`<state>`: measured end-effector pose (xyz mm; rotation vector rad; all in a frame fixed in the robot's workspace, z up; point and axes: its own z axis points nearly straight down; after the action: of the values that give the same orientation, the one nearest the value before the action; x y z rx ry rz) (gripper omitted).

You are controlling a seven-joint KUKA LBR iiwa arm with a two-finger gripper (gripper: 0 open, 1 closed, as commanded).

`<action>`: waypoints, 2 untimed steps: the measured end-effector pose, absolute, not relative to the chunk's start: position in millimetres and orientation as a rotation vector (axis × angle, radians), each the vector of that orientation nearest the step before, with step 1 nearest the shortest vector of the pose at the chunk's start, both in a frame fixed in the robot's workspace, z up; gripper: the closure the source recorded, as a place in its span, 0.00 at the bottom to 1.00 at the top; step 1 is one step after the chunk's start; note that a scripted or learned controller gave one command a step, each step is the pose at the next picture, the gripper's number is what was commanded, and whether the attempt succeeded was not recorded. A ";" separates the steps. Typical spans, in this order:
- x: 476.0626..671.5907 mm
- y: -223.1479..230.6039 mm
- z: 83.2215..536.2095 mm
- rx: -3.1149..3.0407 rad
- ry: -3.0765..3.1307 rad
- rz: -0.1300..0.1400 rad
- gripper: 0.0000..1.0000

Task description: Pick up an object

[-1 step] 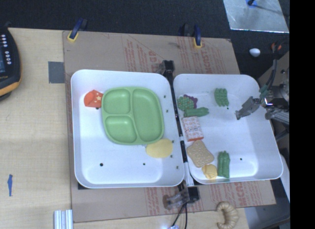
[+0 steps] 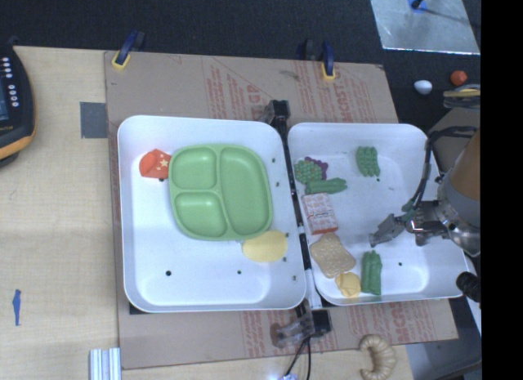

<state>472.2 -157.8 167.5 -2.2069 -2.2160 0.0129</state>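
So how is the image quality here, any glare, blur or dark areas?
Camera view: evenly lit, white bins bright but not blown out; soft shadow under the green divided plate; small items mildly soft; the gripper slightly blurred; floor at the top dark, with one bright patch.

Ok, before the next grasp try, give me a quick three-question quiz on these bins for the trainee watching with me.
1. True or false: the green divided plate lies in the left bin.
2. Which item lies nearest the gripper? A) the green pickle B) the red toy C) the pale yellow piece
3. Fill in: the small printed packet lies in the ___ bin.

Key: 1 true; 2 A; 3 right.
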 end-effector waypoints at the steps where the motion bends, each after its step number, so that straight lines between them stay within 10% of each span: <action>1: 475.9 -113.9 88.9 -2.211 -2.227 0.003 0.00; 2: 498.9 -184.6 154.1 -2.228 -2.225 0.000 0.00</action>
<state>498.9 -184.6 154.1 -2.2279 -2.2251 0.0003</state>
